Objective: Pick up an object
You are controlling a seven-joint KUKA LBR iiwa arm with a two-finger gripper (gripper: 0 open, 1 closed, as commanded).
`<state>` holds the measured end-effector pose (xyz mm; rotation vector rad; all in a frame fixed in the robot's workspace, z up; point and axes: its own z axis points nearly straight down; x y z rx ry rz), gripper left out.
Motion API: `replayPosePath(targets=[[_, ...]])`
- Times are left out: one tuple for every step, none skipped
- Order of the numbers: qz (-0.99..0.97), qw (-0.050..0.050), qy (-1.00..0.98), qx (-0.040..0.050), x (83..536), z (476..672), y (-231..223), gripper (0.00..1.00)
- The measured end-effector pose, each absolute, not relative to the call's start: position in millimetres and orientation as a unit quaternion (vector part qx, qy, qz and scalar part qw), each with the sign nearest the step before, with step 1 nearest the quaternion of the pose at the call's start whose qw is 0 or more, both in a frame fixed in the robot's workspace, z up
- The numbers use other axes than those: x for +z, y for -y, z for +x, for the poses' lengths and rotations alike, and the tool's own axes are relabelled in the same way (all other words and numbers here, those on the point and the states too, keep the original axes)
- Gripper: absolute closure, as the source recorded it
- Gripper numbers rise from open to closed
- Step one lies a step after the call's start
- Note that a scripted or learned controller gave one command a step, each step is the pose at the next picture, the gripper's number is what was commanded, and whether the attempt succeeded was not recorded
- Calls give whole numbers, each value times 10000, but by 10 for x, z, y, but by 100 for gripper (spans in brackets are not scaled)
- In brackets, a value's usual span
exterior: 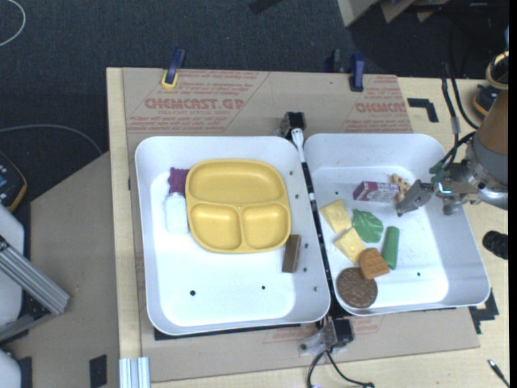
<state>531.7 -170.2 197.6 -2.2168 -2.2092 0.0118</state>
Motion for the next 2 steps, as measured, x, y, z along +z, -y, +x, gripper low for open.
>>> replayPosePath(targets=[[-7072, 1, 7070, 0, 2045, 5349, 1699, 0], [-7075, 39, 7067, 18, 1427, 5280, 1724, 0]])
